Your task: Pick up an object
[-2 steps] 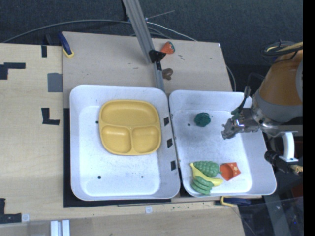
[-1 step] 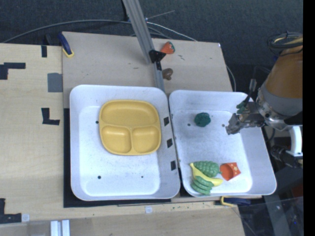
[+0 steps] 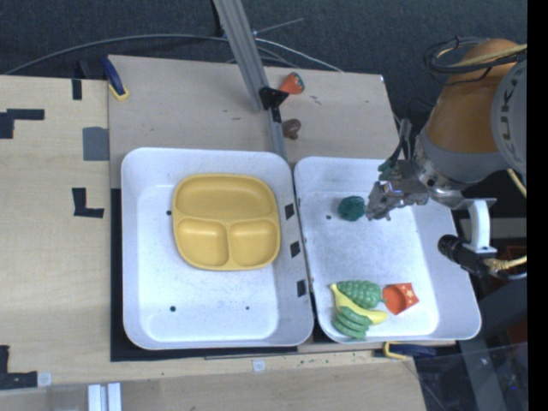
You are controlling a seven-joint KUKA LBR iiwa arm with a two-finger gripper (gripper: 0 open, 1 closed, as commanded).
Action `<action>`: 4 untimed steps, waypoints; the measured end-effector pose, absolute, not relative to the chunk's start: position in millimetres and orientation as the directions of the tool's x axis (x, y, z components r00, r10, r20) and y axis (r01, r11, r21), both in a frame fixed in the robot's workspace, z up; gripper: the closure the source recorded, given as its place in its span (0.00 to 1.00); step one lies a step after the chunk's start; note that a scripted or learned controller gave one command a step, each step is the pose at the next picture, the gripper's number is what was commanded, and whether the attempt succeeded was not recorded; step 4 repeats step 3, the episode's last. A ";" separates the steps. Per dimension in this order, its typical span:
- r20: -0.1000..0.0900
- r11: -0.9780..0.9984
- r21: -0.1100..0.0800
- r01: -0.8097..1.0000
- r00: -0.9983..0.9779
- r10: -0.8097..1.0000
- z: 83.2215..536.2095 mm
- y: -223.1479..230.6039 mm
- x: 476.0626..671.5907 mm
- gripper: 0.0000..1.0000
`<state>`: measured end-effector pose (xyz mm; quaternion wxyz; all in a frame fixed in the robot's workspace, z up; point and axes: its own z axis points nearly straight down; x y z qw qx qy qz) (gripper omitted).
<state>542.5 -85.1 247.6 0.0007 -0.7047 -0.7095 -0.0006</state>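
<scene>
You see two white bins side by side at the centre of the frame. The left bin holds a yellow tray with three compartments, lying in its upper half. The right bin holds the loose objects. A dark green ball lies in the upper left part of the right bin, near the divide between the bins. The gripper is low over the same bin, just right of the ball; its dark tip is beside the ball, and you cannot tell from this view whether they touch. Nothing is visibly held by the gripper, and whether it is released or clenched cannot be told here. The arm enters from the upper right. At the lower edge of the right bin, well apart from the gripper, lie a green and yellow toy cluster and, just right of it, a red block.
</scene>
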 end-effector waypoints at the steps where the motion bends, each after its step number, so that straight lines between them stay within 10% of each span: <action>1: 0.002 0.007 -0.001 1.000 -0.007 1.000 250.0 -38.2 553.2 1.00; 4: 0.000 0.006 -0.002 1.000 -0.006 1.000 231.7 66.9 594.2 1.00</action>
